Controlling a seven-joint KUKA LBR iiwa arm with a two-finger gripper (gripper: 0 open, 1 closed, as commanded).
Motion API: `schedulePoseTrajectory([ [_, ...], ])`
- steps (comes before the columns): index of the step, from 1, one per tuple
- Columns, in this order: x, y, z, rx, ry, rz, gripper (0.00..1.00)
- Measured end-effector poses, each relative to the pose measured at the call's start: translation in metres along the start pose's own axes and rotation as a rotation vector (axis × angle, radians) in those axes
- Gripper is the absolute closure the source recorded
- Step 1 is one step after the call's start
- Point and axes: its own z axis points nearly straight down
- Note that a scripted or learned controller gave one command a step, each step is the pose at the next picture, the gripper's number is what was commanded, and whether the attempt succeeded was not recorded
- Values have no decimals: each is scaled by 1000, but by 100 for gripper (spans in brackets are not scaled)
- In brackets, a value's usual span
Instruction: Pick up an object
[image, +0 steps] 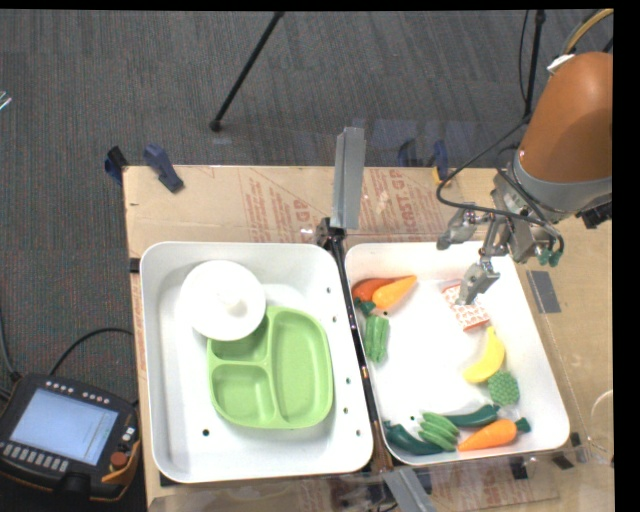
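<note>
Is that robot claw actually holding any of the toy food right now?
Nothing is visibly held. The gripper hangs above the red-and-white packet in the right bin.

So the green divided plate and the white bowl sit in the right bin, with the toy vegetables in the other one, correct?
Not quite. The camera view shows the green divided plate and the white bowl in the left bin. The toy vegetables are in the other one, the right bin, as you said.

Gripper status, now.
Gripper: above the right bin, near the red-and-white packet; nothing seen held; open or closed cannot be told.
</note>
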Motion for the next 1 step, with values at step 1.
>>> schedulePoseTrajectory([
  [1, 29, -43, 149, -3, 13, 94, 0],
])
